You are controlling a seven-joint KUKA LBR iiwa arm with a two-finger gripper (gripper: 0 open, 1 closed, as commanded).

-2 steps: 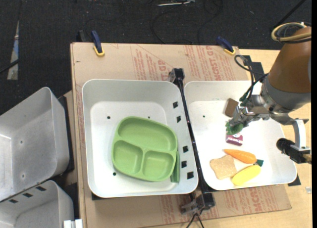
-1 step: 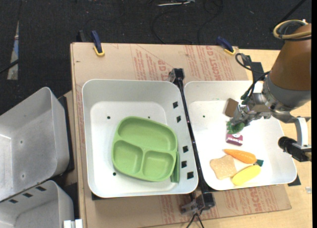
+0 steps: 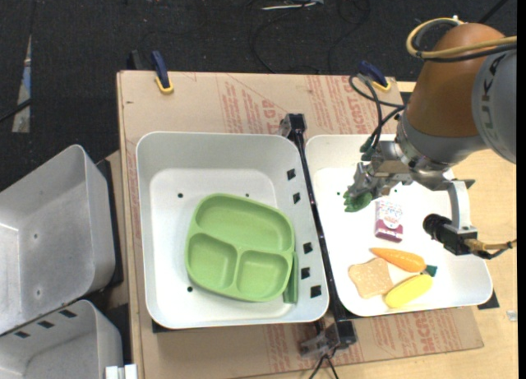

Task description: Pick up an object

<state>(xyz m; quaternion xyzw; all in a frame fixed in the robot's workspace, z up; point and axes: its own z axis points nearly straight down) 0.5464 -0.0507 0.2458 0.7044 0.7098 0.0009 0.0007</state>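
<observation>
A small dark green thing (image 3: 357, 201) lies in the right bin (image 3: 333, 164), near its left wall, and the pincer (image 3: 367, 182) hangs right over it, touching or nearly so. I cannot tell how the pincer is set, nor whether it has the green thing. Just right of the green thing sits a small pink and white carton (image 3: 389, 219). Below the carton lie a carrot (image 3: 399, 259), a slice of toast (image 3: 370, 278) and a yellow piece (image 3: 408, 290), close together. Left of the green thing, past the wall, the left bin (image 3: 164, 164) holds a green tray (image 3: 240, 247) with 3 compartments. Both bins rest on the table (image 3: 214, 102).
</observation>
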